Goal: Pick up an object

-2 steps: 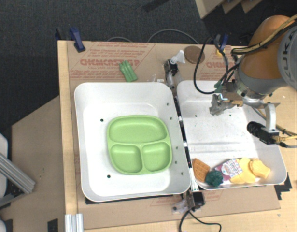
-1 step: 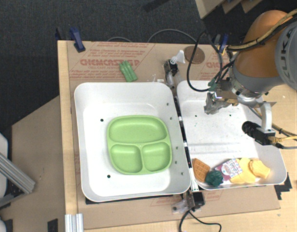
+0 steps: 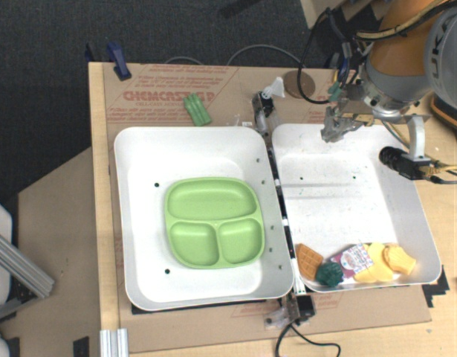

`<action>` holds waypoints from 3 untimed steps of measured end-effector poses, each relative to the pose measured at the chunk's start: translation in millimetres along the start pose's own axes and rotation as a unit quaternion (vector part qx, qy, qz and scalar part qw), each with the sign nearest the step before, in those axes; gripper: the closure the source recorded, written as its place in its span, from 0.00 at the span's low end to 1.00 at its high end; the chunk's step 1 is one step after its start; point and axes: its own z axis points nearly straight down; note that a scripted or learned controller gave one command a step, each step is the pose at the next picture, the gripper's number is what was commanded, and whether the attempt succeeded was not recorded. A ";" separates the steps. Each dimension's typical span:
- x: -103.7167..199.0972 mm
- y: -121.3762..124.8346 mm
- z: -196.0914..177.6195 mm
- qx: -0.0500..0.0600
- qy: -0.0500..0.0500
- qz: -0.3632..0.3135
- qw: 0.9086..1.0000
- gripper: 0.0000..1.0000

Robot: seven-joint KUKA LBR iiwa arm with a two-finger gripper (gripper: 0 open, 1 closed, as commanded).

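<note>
Along the near edge of the right bin lie several small objects: a tan waffle-like piece, a dark green lump, a white and pink packet and two yellow pieces. They are bunched together and touching. My gripper hangs over the far edge of the right bin, well away from that cluster. I see nothing between its fingers.
The left bin holds a light green divided plate. On the cardboard behind the bins sit a green clip, a blue clamp and a brown disc. A dark divider strip runs between the bins.
</note>
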 end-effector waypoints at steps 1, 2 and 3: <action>8.3 -17.5 51.0 0.007 0.002 0.001 1.000 1.00; 57.4 14.9 42.6 0.002 0.002 -0.002 1.000 1.00; 103.2 -18.1 48.3 0.006 0.003 -0.002 1.000 1.00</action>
